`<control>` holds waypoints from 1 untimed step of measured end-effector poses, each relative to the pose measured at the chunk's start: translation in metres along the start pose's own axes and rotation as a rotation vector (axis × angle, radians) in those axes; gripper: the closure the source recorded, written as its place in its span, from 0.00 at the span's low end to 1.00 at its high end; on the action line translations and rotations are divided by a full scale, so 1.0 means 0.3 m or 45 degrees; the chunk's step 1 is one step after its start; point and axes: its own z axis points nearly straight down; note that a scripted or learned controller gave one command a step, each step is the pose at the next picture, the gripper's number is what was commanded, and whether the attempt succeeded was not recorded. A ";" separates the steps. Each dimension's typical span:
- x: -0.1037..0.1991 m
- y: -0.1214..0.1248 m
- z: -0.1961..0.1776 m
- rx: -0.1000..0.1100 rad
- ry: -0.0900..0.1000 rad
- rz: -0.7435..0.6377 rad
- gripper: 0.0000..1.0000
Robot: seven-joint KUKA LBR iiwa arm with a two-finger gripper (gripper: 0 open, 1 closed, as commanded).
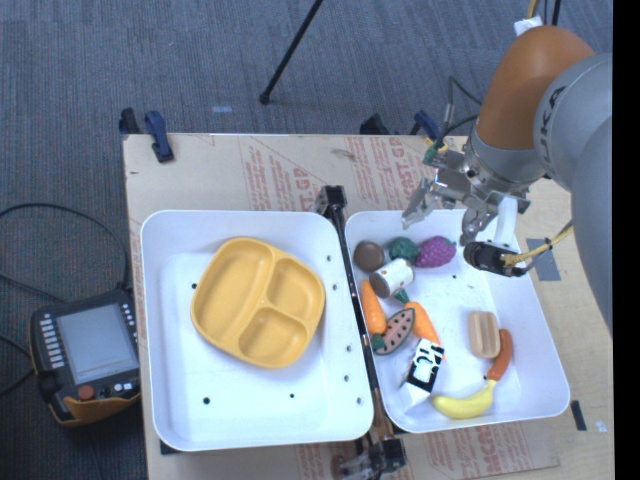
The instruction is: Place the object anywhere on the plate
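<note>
My tool (447, 215) is wide open, holding nothing. The grapes (435, 252) sit just below it. The plate (259, 301), far to its left, waits bare.

Left shallow white bin (170, 368): yellow three-compartment plastic plate (259, 301), tilted | Right shallow white bin (545, 353): toy foods, including purple grape cluster (436, 252), orange carrot (372, 308), watermelon slice (399, 329), yellow banana (464, 403) | Two-finger gripper (446, 215): above right bin's far edge, fingers spread, nothing between them | Black-and-orange handheld pendant (85, 360): on carpet, left
</note>
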 end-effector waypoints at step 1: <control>0.000 0.000 0.000 0.000 0.000 0.000 0.00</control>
